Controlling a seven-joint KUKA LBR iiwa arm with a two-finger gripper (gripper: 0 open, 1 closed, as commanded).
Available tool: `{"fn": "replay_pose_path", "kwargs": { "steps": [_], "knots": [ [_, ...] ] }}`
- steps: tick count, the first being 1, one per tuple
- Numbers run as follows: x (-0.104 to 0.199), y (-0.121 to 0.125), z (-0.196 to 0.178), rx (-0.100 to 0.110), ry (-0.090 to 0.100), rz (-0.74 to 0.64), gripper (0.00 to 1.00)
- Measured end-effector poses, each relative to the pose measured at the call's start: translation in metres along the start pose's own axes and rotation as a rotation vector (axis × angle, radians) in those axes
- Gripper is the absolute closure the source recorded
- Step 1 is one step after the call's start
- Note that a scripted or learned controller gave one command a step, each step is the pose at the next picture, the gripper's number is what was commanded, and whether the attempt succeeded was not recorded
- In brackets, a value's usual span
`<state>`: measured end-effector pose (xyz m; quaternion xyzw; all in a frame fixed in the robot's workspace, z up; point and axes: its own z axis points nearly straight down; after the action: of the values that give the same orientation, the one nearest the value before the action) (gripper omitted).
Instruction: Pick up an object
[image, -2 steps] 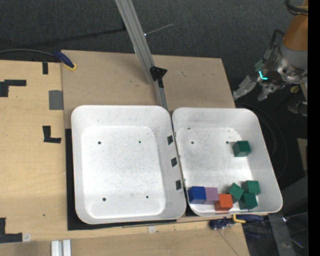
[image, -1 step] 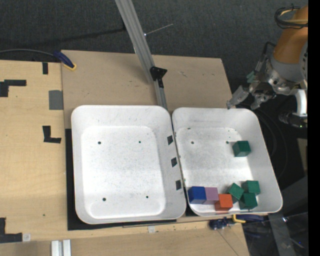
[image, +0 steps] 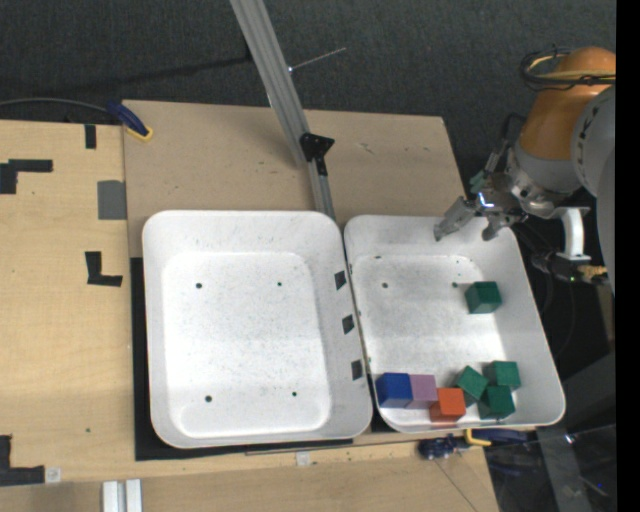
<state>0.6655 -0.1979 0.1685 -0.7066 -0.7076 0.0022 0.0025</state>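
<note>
The arm (image: 575, 110) has a rounded body, mostly pale grey, with a broad orange band (image: 552, 130) wrapped round it just above the wrist. A second orange patch, glossy and catching the light, shows on the curved top of the arm further up from the gripper. Below the band the wrist narrows into a cluster of darker metal parts with thin dark cables looped beside it. The gripper (image: 468, 224) is small and grey, ending in two slim metal fingers (image: 446, 226) that look dull and slightly shiny. A white bracket-like piece (image: 574, 232) sits to the side of the gripper, with black cabling beneath it.
</note>
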Motion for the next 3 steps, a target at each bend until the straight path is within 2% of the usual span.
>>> {"fn": "replay_pose_path", "kwargs": {
  "steps": [1, 2, 3],
  "knots": [
    [0.003, -0.010, 0.060, 0.001, 0.000, 0.000, 0.00],
    [0.004, -0.008, 0.045, -0.006, -0.001, -0.002, 1.00],
    [0.001, -0.008, -0.018, -0.012, -0.002, 0.000, 1.00]
  ]
}}
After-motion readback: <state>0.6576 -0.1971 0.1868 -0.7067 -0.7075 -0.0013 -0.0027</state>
